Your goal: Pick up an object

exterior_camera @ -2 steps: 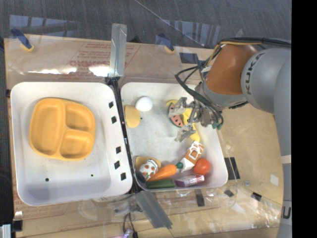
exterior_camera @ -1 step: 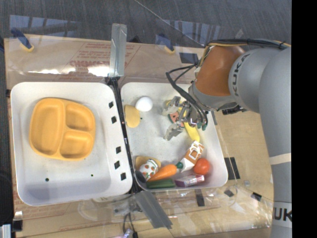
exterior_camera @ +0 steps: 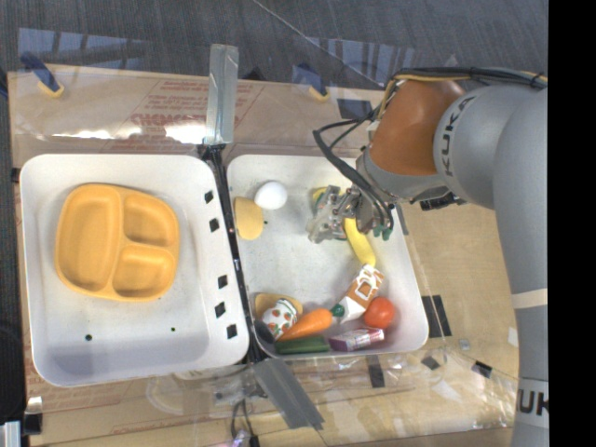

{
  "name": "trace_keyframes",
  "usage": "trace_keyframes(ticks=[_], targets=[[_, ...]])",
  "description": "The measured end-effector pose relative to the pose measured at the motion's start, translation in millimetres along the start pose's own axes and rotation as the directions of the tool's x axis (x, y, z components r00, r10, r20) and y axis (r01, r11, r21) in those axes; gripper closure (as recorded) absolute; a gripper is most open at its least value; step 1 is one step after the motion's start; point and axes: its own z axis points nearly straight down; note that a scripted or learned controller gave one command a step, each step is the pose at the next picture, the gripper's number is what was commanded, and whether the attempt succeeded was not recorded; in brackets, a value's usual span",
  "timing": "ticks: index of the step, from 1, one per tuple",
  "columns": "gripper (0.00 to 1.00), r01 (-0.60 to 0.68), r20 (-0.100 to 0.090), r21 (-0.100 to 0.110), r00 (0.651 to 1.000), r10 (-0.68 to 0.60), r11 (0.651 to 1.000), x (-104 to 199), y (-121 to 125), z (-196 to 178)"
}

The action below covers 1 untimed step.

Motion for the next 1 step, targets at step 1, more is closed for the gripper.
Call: trace_keyframes(ticks=[1], targets=[[1.00, -0.053, 0.014, 0.000, 0.998, 0.053, 0.999, -28.9, 22.9, -135.8]])
